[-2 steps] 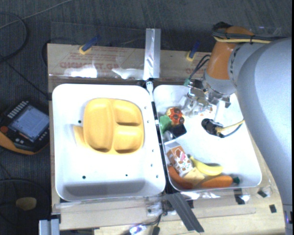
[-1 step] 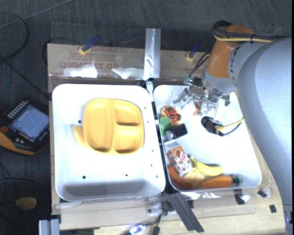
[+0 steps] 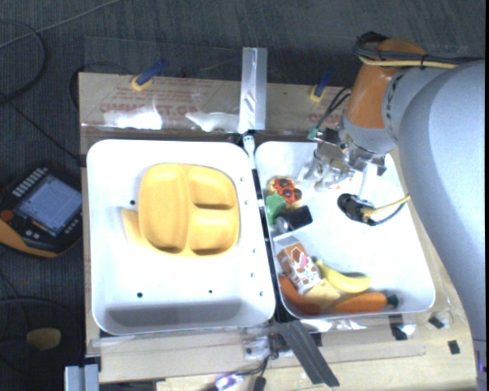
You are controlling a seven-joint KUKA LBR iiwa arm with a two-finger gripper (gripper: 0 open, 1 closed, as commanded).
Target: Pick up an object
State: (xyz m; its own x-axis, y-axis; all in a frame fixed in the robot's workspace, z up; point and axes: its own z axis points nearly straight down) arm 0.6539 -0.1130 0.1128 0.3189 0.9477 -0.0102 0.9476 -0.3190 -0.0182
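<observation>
My gripper [image 3: 329,171] hangs over the back part of the right bin [image 3: 407,251], under the orange wrist band. Just to its left lies a small red and orange toy [image 3: 285,189]. In front of that sit a green piece [image 3: 274,208] and a black block [image 3: 298,217]. Along the bin's front lie a small printed carton [image 3: 300,268], a yellow banana [image 3: 344,280] and an orange carrot [image 3: 354,302]. Nothing is visibly in the gripper's hold.
The left bin [image 3: 114,283] holds a yellow divided plate [image 3: 187,208]. A black cable loop with a yellow lead [image 3: 360,208] hangs from the arm over the right bin. A metal divider post [image 3: 253,88] stands behind the bins, and a handheld pendant [image 3: 41,210] lies on the floor at left.
</observation>
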